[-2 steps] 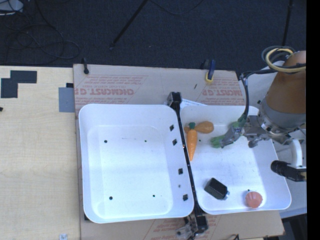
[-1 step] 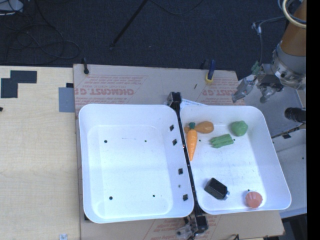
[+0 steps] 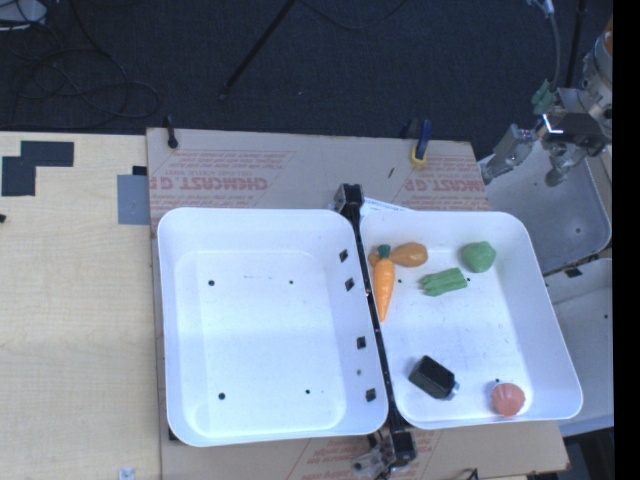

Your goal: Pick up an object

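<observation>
The wooden surface (image 3: 70,308) carried a brown cardboard sheet (image 3: 300,173) printed with red lettering, and on that sheet two shallow white bins sat side by side, joined along a black clamp strip (image 3: 365,288). The left bin (image 3: 190,238) was the larger looking of the pair from this slanted angle; the right bin (image 3: 540,298) held every loose item.

The arm (image 3: 600,78) stood at the upper right, well apart from the bins and above the far corner of the right bin, with its wrist hardware reaching leftward. The pincer (image 3: 500,163) hung beyond the bin's back rim, over the cardboard edge; whether it was wide or narrow could not be told at this size, and nothing was seen in it.

In the right bin, an orange carrot (image 3: 383,286) lay close against the dividing strip, its long axis running nearly front to back, green top toward the far rim and tip pointing toward the near side. An orange oval piece (image 3: 409,255) lay just beside the carrot's top. A long green vegetable (image 3: 443,283) lay crosswise near the middle, slightly tilted. A rounded green lump (image 3: 479,257) sat near the far right corner. A black block (image 3: 433,378) lay toward the near side, and a small pinkish-red ball (image 3: 507,399) rested near the front right corner.
</observation>
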`<move>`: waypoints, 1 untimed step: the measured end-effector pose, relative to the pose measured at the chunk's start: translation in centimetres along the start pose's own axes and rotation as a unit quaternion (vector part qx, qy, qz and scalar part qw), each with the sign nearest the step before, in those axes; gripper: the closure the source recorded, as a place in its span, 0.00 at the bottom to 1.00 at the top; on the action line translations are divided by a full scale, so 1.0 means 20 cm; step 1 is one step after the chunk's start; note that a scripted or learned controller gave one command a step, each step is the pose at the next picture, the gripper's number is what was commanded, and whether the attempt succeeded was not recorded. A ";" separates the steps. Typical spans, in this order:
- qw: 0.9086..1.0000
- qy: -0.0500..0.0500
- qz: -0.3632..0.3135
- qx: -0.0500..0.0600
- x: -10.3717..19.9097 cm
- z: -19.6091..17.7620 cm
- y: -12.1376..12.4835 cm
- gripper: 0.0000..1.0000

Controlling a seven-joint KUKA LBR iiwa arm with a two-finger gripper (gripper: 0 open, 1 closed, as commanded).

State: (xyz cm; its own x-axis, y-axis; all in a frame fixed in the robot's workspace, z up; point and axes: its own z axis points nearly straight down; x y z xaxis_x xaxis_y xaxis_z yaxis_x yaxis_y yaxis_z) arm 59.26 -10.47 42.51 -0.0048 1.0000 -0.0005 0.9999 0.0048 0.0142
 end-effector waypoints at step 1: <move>1.000 0.003 -0.006 0.005 0.72 -0.18 0.24 0.00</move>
State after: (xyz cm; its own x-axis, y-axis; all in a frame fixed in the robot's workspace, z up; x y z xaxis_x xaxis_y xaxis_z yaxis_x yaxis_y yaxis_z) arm 63.85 3.96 46.25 -0.0161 0.9999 0.0044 0.9999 0.0161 0.0032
